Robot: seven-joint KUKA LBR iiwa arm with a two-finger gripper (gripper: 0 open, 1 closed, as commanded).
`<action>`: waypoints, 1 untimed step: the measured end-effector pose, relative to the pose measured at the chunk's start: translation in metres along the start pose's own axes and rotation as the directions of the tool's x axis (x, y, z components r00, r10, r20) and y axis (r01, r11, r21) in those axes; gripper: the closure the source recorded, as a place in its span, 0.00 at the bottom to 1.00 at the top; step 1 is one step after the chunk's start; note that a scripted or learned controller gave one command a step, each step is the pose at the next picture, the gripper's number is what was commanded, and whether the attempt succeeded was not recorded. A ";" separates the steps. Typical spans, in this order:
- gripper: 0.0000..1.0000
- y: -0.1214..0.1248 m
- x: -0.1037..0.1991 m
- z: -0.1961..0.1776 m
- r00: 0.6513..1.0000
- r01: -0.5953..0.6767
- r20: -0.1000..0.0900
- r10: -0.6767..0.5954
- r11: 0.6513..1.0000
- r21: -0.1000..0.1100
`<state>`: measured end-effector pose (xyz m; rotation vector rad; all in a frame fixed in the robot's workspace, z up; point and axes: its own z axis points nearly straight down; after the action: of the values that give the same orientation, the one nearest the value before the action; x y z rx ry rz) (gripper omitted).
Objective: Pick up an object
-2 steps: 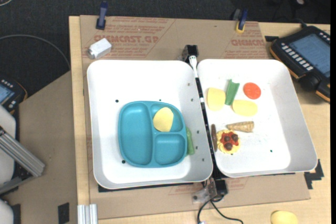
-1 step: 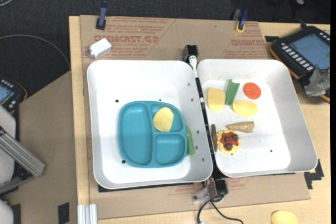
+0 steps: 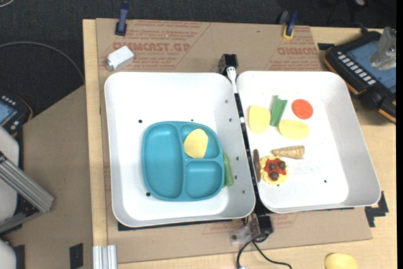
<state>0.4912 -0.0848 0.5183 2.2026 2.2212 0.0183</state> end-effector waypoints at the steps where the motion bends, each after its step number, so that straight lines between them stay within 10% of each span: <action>1: 1.00 -0.015 -0.001 0.123 1.000 -0.010 -0.003 0.010 0.999 0.031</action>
<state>0.4788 -0.0860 0.3947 2.2305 2.2274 -0.0128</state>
